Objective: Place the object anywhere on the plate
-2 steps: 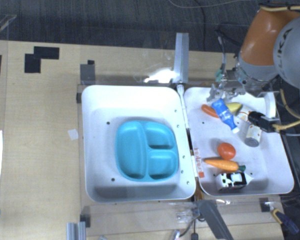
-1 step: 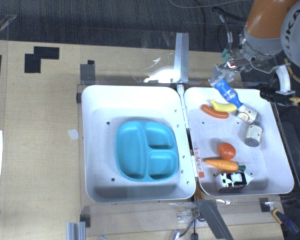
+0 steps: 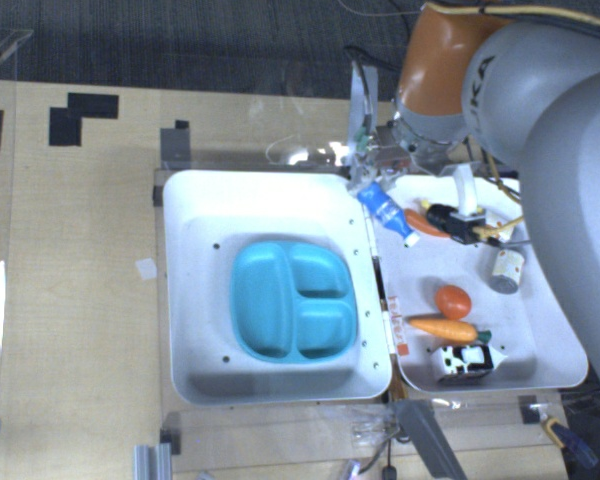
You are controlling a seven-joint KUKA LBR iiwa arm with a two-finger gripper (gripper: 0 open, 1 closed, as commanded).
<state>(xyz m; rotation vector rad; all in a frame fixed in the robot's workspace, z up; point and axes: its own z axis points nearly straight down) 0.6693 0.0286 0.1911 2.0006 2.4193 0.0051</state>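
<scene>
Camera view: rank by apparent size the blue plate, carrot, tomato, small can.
Largest to smallest, as they look:
1. blue plate, by far
2. carrot, long and thin
3. tomato and small can: these look about alike, so I won't rank them.

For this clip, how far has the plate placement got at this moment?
Partly done: the gripper is at the far end of the wall between the bins, with a blue tube hanging right below it, apparently lifted from the right bin. Whether the fingers truly grip it is unclear. In hand: carrying it leftward. Left: setting it on the blue divided plate, which holds nothing.
</scene>
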